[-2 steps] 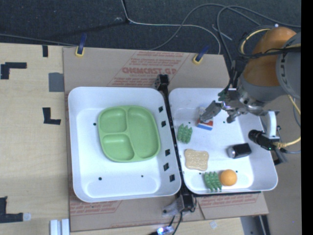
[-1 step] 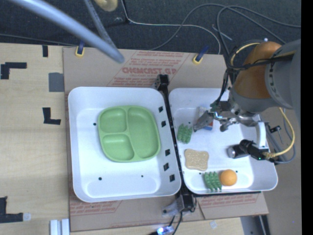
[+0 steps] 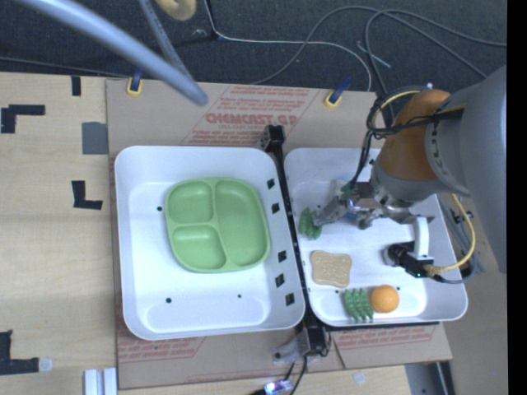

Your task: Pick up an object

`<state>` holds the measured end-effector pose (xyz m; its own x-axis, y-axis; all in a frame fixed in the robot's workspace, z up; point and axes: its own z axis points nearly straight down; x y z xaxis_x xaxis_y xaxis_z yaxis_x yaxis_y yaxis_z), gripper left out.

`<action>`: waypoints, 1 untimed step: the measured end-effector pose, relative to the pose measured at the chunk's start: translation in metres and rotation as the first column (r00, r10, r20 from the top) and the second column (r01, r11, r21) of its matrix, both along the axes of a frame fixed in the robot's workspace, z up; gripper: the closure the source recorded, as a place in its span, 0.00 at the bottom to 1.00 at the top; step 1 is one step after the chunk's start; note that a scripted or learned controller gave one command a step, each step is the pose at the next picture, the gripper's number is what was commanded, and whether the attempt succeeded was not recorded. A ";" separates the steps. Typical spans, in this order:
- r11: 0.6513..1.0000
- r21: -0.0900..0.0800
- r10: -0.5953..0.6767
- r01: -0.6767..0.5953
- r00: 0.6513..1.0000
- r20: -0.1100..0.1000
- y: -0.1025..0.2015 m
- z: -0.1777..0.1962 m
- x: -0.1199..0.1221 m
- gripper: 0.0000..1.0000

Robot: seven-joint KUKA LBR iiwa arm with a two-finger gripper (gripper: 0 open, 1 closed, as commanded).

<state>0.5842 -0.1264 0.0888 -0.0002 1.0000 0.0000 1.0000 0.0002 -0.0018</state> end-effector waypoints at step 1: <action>1.000 0.000 0.001 -0.001 1.000 0.005 0.000 0.000 0.002 0.00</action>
<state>0.5862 -0.1266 0.0884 -0.0013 1.0000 -0.0002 1.0000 0.0013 0.0032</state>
